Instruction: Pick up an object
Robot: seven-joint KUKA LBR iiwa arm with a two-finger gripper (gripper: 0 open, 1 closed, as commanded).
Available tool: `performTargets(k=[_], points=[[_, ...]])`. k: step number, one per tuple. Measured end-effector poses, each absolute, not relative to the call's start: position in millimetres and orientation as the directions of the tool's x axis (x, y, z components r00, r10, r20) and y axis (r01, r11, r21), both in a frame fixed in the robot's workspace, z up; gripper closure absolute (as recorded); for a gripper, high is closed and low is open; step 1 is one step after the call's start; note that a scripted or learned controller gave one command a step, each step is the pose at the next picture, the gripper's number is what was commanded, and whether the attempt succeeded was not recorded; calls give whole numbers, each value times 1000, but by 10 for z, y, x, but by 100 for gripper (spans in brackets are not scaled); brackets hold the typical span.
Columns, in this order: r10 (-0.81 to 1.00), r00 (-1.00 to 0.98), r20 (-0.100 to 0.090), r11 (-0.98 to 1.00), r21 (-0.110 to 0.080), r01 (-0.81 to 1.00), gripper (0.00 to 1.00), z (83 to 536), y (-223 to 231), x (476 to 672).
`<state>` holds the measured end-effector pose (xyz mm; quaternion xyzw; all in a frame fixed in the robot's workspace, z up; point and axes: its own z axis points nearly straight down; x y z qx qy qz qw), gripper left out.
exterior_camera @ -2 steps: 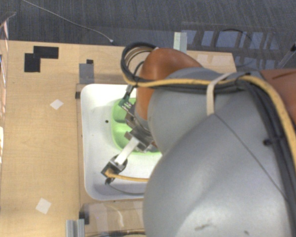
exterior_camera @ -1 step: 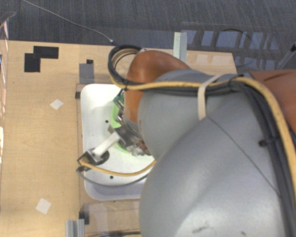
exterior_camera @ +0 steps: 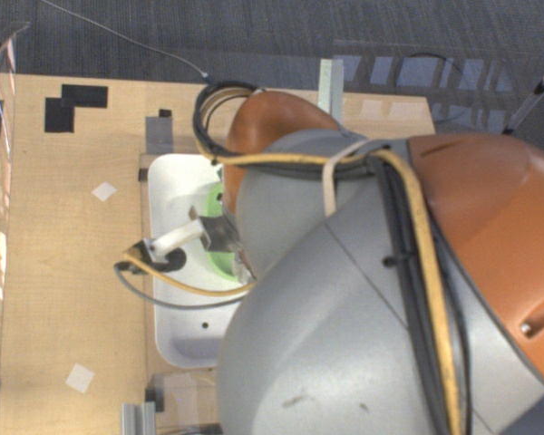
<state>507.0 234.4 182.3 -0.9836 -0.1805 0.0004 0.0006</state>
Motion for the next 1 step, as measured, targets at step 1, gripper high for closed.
performTargets(k=[1], points=[[202,979,0,-979,-2,202,100,1597,2349,4868]])
